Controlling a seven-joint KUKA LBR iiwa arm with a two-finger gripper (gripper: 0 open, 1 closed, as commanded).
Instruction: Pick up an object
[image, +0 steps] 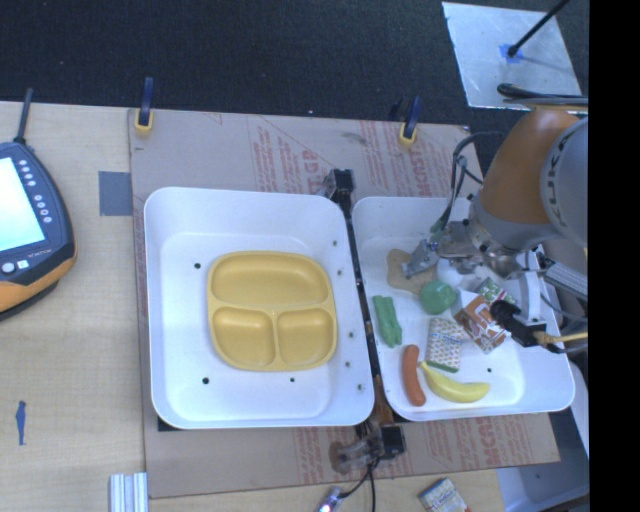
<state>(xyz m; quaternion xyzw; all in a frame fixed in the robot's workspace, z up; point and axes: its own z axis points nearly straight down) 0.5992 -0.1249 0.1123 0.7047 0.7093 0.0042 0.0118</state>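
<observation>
Banana (455, 387) one, hotdog (411, 374) one (touching), plate (271, 309) one.

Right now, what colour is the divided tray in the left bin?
Yellow tray, clear in the camera view.

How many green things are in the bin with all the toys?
2. A long green piece lies by the right bin's left wall; a round green one sits just right of it, under the arm. More may be hidden.

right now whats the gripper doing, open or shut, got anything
Gripper: low over the right bin, beside the green ball; open or shut cannot be told.
</observation>
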